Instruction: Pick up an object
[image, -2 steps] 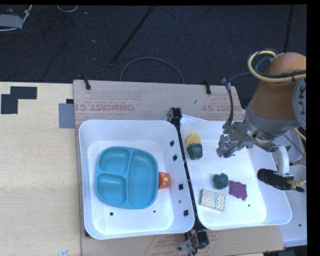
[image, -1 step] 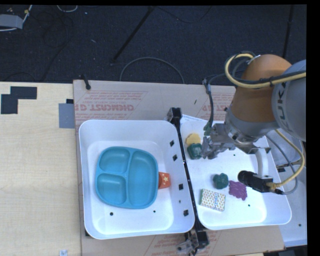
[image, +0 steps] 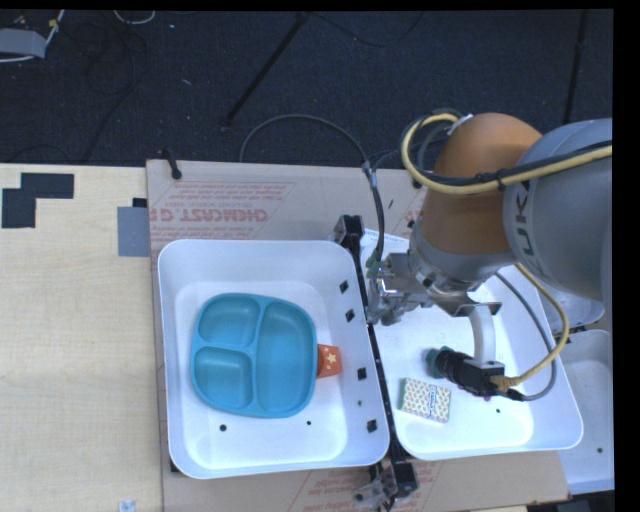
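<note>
A blue divided plate (image: 254, 353) lies in the left bin (image: 200, 262). A small red block with a yellow star (image: 329, 360) rests against the plate's right edge. In the right bin (image: 545, 420), a small patterned flat packet (image: 426, 399) lies near the front. The grey and orange arm hangs over the back of the right bin. Its gripper (image: 384, 303) is low beside the divider between the bins, above and left of the packet. The wrist body hides much of it.
A black cylinder on a yellow cable (image: 462, 369) hangs from the arm just above the packet. Black clips (image: 349, 232) line the wall between the bins. Both bins sit on a cardboard sheet (image: 230, 205), with a wooden bench to the left.
</note>
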